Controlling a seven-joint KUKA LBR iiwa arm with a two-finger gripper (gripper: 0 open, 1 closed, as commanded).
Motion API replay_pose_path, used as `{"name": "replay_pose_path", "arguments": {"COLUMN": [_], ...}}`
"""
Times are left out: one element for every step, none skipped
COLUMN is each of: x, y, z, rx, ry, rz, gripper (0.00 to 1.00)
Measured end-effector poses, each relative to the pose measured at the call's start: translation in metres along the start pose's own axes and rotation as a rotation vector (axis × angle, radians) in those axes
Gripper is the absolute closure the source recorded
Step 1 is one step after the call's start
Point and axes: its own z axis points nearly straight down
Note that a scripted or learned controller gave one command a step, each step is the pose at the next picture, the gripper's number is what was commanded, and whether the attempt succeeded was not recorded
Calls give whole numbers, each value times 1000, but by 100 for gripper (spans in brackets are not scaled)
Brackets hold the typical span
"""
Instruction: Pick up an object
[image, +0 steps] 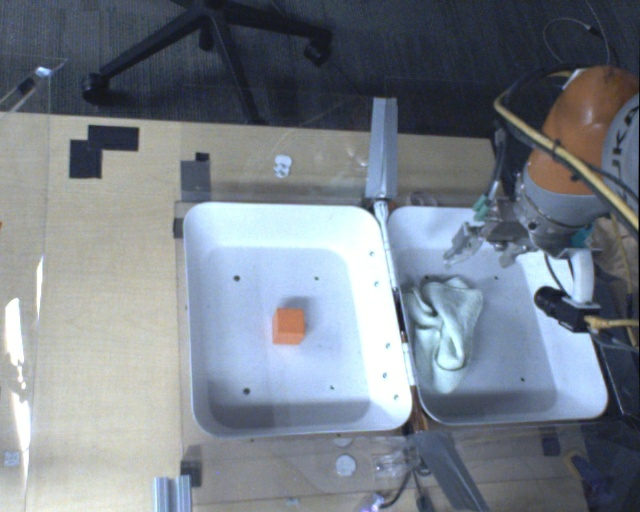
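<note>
One orange cube (289, 326), open floor all around.

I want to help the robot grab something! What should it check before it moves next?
1. Is there something to pick? Ok: an orange cube sits in the left bin, and a crumpled white cloth lies in the right bin.
2. Is the gripper free of things? Ok: nothing shows between its fingers.
3. Is the gripper above a thing? Not ok: it hangs over the right bin's far side, beyond the cloth.
4. Are the fingers open enough? Cannot tell.
5. Is the cube clear of the walls? Ok: it sits near the bin's middle.
6. Is the cloth clear? Not ok: it lies beside the left wall.
</note>
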Motion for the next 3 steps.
{"name": "replay_pose_path", "arguments": {"x": [1, 1, 7], "y": [0, 1, 38], "z": [124, 112, 30], "rx": [-8, -13, -3], "ry": [-1, -2, -1], "rz": [64, 65, -37], "gripper": [0, 100, 100]}}
